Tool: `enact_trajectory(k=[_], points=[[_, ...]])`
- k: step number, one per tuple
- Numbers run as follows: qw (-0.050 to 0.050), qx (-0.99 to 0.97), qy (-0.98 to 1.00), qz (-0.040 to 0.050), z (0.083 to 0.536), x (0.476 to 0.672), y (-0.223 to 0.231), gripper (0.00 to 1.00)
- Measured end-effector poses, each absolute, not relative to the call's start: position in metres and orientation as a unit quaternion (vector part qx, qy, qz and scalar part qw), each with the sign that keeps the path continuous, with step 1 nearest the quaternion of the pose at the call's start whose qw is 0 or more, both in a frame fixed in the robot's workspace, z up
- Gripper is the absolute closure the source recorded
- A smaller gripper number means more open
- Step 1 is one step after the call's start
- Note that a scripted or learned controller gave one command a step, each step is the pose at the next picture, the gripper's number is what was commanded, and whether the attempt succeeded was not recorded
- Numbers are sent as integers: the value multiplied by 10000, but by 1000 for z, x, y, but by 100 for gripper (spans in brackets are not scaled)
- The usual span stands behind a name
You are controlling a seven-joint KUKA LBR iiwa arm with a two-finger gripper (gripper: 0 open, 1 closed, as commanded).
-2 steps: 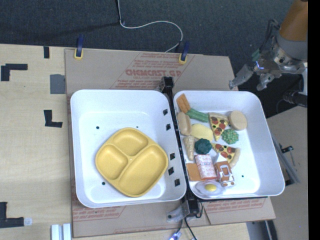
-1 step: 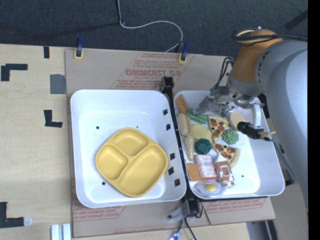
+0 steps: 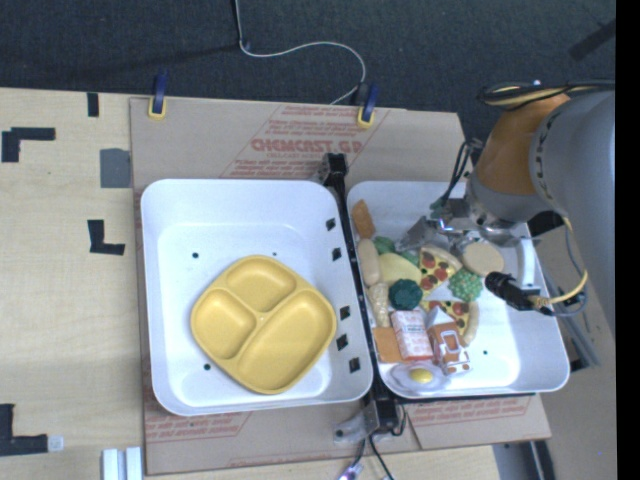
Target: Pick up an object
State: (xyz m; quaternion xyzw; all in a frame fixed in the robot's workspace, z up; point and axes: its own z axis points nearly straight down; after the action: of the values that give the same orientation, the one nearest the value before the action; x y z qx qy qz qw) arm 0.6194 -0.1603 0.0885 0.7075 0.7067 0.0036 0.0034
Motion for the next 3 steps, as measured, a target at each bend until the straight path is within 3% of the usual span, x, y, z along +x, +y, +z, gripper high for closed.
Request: enact_trajectory(k=[1,2,3], points=[[32,7062,7080,33,98,621,-160,100],[27,7065,7077,30,97,621,-160,0],[94,7088,7054,16,90,583,-117,0]])
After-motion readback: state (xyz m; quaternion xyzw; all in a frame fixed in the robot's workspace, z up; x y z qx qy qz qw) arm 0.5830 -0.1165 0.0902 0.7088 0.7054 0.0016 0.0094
